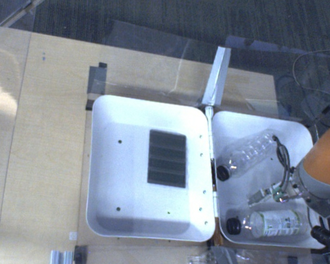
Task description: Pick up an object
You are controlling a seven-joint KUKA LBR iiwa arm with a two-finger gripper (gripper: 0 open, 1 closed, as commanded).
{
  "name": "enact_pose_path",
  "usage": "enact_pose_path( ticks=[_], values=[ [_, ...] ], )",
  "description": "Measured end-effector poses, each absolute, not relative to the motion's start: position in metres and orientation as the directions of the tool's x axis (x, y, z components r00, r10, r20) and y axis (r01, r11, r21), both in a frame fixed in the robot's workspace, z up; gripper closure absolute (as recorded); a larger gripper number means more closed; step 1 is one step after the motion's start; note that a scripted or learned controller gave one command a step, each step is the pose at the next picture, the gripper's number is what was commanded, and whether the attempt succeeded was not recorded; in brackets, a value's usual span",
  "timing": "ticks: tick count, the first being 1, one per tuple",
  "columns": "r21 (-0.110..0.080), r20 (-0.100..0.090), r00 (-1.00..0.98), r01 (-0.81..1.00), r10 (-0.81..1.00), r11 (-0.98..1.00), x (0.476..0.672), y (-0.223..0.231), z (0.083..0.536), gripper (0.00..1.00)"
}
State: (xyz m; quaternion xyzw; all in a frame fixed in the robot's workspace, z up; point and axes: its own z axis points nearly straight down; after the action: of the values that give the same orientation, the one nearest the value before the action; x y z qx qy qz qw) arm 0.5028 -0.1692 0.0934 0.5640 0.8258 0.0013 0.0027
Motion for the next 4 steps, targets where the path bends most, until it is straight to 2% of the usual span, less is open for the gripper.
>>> enact_pose_path(
  ticks=[1,2,3,4],
  values=[
    [0.015,-0.005,-0.336,0.942,0.942,0.336,0.569,-0.108,0.090,0.00],
    [0.006,-0.002,-0.305,0.952,0.952,0.305,0.488,-0.101,0.130,0.00],
    [0.014,-0.006,-0.354,0.935,0.935,0.354,0.492,-0.094,0.091,0.00],
    [0.027,-0.014,-0.354,0.935,0.935,0.355,0.496,-0.094,0.104,1.00]
  ],
)
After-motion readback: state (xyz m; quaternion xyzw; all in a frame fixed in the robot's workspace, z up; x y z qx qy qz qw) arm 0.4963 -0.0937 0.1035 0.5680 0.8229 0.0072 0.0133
